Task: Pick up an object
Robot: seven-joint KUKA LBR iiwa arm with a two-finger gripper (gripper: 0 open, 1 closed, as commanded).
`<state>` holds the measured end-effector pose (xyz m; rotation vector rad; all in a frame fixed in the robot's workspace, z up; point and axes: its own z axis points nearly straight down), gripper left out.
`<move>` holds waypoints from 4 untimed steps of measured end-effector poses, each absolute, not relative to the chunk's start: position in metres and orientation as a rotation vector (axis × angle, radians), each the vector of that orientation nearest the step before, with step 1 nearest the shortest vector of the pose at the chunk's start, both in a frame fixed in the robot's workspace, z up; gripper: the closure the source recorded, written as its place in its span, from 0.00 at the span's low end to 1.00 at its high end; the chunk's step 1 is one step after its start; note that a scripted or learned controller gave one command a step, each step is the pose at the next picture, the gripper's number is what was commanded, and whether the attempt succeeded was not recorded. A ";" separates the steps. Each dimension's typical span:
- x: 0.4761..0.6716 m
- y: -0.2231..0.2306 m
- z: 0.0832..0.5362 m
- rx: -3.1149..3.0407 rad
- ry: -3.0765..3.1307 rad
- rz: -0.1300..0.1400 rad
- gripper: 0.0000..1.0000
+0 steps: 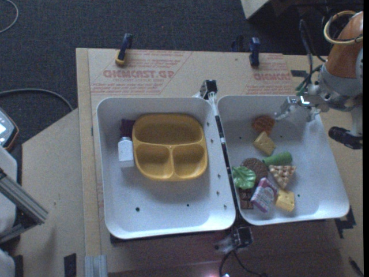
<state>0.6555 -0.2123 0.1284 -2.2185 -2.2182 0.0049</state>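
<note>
The right bin (323, 172) holds several small toy foods. There is a round brown cookie (263, 123), a yellow cheese wedge (264, 143), a green pepper piece (279, 158) and a pizza slice (282, 173). A dark round biscuit (253, 165), a green leaf (244, 178), a pink and white packet (263, 194) and a yellow cube (285, 201) lie further forward. My gripper (297, 112) hovers over the bin's far right corner, up and to the right of the brown cookie. Its fingers stand open with nothing between them.
The left bin (115, 201) carries a yellow divided tray (170, 146), a small white bottle (125, 151) and a dark purple item (127, 124) against its left wall. A ridge (222, 149) separates the two bins. Clamps (123, 49) grip the bench's far edge.
</note>
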 end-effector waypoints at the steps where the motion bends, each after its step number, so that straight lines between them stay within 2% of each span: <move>1: 0.658 -0.211 0.088 -2.219 -2.223 -0.007 0.00; 2: 0.661 -0.211 0.104 -2.224 -2.232 -0.015 1.00; 4: 0.676 -0.216 0.207 -2.225 -2.230 -0.006 1.00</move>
